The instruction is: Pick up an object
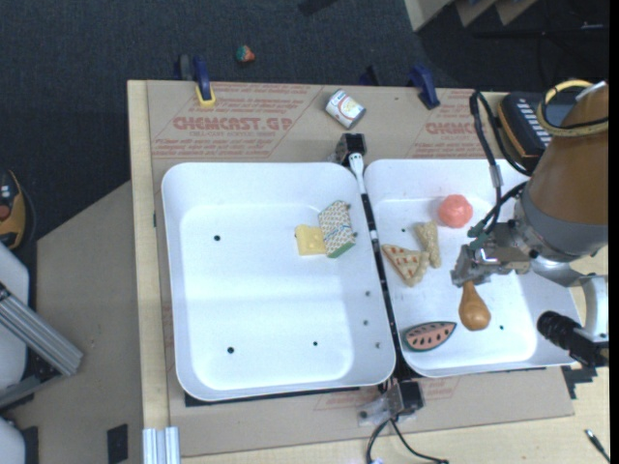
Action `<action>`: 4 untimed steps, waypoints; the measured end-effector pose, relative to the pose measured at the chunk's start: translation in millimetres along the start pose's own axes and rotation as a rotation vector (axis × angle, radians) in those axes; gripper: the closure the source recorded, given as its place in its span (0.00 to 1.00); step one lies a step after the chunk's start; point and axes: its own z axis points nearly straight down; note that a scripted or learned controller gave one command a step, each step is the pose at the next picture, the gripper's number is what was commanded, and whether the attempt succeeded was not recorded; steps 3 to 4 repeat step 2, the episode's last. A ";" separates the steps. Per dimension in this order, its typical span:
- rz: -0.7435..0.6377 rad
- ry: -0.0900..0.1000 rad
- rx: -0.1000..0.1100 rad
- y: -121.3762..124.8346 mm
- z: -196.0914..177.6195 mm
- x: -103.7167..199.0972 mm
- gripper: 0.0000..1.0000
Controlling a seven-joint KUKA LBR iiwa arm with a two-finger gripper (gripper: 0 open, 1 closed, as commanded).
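Currently mid-approach: hand point(474, 267) hovering just above pear point(473, 309), red ball point(455, 210) beyond it. Can't tell finger opening or any hold. Next: drop onto pear, close.

The gripper point(471, 267) hangs over the right bin point(503, 351), just above a brown pear point(473, 309).

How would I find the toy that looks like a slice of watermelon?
Look in the right white bin, at its near edge. The flat half-round watermelon slice, red with a green rim and dark seeds, lies there left of the brown pear-shaped toy. Nothing else nearby has seeds.
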 end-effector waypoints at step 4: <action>-0.004 -0.002 -0.021 92.3 -31.2 171.9 1.00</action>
